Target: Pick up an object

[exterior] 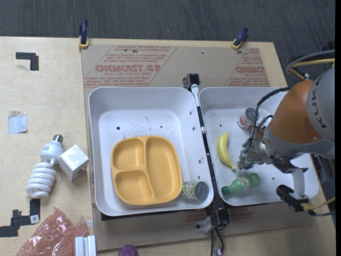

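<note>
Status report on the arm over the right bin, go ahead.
Gripper low in right bin, beside banana. Nothing seen held. Green bottle just below it, small can above. Fingers unclear.

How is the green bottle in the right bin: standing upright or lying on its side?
Lying on its side. The green bottle shows its full length along the floor of the right bin, below the banana.

glossy white plastic bins [106, 111], matt yellow tray [146, 169]
</note>
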You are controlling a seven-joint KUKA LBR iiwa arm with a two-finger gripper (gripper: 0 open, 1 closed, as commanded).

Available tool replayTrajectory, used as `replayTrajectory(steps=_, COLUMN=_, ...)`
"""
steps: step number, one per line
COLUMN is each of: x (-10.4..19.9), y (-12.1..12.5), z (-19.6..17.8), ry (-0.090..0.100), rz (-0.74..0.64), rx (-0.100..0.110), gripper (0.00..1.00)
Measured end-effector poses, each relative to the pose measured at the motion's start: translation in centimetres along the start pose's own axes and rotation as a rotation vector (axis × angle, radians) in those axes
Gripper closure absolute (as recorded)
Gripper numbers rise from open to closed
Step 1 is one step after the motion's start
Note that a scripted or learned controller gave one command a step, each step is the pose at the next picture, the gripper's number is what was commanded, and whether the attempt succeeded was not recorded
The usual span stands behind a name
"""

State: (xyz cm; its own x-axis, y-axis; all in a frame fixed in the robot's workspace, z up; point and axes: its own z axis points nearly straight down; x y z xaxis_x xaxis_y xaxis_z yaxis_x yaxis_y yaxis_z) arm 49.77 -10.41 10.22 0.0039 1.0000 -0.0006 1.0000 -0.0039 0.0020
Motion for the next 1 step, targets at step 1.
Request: replayTrajectory(steps=1, x=4.39, y=1.51, z=-9.03, ry=-0.001, rz=-0.006, rx=0.0, gripper=1.0)
